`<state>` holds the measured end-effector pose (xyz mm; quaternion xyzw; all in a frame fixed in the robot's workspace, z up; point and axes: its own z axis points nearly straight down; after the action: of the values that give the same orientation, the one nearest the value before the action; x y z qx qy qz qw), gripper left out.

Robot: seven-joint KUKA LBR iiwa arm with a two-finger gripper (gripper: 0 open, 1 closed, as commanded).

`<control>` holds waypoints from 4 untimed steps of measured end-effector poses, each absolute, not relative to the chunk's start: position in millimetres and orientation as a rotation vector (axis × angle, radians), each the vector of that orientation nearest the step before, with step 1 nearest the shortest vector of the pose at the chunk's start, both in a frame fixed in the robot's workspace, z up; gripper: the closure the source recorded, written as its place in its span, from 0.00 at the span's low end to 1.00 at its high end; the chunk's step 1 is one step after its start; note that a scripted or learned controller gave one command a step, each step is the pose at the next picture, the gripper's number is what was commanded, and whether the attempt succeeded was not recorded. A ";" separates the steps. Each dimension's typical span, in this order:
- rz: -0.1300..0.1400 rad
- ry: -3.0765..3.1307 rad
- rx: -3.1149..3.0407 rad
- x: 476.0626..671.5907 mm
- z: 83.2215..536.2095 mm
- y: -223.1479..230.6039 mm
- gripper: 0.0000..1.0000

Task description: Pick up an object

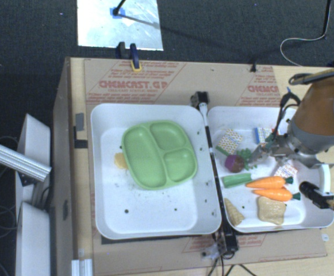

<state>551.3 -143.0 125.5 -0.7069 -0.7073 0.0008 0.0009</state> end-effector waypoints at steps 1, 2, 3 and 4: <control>0.002 -2.233 -2.245 586.2 88.8 -104.0 0.00; -0.003 -2.234 -2.239 587.2 99.9 -101.5 1.00; -0.008 -2.231 -2.219 553.6 308.0 -39.8 1.00; -0.003 -2.228 -2.218 552.8 306.4 -40.3 0.00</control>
<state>552.8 -40.3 306.4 -0.7055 -0.7087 -0.0010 -0.0013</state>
